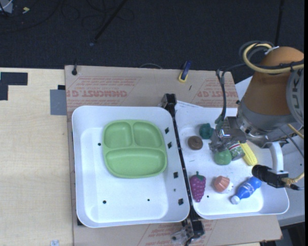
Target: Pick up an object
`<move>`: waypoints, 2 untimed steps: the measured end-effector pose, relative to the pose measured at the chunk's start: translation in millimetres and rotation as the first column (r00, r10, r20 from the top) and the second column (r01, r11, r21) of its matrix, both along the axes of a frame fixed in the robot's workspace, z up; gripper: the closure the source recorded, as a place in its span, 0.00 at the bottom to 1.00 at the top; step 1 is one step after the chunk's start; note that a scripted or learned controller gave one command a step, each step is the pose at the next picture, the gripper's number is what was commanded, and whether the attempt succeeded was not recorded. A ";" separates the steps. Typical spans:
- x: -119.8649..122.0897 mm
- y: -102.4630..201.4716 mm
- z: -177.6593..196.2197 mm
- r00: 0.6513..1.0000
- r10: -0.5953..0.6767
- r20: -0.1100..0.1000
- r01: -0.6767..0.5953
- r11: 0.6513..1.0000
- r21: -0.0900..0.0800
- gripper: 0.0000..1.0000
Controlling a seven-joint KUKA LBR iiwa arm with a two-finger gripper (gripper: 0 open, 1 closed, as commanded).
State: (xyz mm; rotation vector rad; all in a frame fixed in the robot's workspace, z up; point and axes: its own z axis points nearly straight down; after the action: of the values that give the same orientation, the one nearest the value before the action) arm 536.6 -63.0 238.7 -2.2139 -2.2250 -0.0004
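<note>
My gripper (222,143) hangs low in the right bin (277,208), right above a round green toy (223,158) and touching or nearly touching its top. The metal gripper body hides the toy's upper part. A yellow corn cob (248,154) lies just right of the green toy. To the left of the gripper sit a teal toy (206,131) and a brown round piece (195,143). Along the front of the bin lie purple grapes (197,185), a small orange fruit (221,183) and a blue bottle (246,189).
The left bin (87,188) holds a green divided plate (134,148). A black divider rail (178,158) runs between the two bins. The arm's orange band (269,86) and cables stand over the right bin's far right side.
</note>
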 end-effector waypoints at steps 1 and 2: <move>16.4 53.6 -14.0 1.000 0.000 -0.002 0.000 1.000 -0.001 1.00; 26.0 103.0 -3.6 1.000 0.000 -0.001 0.000 1.000 0.000 1.00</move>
State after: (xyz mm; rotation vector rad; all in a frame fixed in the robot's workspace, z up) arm 562.6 39.9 235.1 -2.2139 -2.2243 0.0010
